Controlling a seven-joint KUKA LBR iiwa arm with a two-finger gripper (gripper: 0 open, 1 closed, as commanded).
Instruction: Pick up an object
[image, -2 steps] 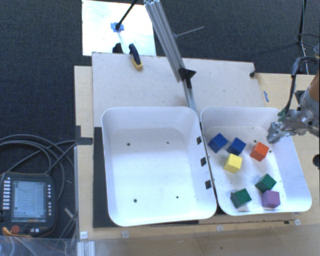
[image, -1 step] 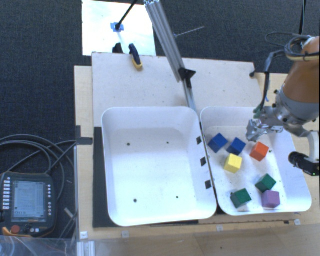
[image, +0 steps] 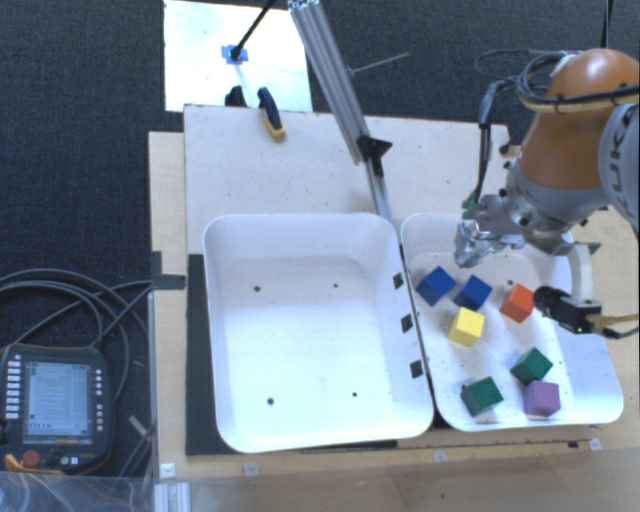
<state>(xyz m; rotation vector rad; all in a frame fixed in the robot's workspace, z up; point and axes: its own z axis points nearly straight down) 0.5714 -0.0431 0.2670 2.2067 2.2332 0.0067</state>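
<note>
The right bin (image: 600, 385) holds several small blocks. Two blue cubes (image: 435, 284) (image: 473, 292) lie side by side near its far left. An orange cube (image: 517, 302) and a yellow cube (image: 466, 326) sit close to them. Nearer the front are two green cubes (image: 531, 366) (image: 481, 395) and a purple block (image: 541, 398). My gripper (image: 478, 244) hangs over the bin's far end, just behind the blue cubes and above them. Nothing is visibly held in it.
The left bin (image: 225, 300) lies beside the right one, sharing a middle rim. A slanted metal pole (image: 340, 90) rises behind the bins. A teach pendant (image: 55, 405) with cables lies on the floor at lower left. A black connector (image: 565, 305) sticks out by the orange cube.
</note>
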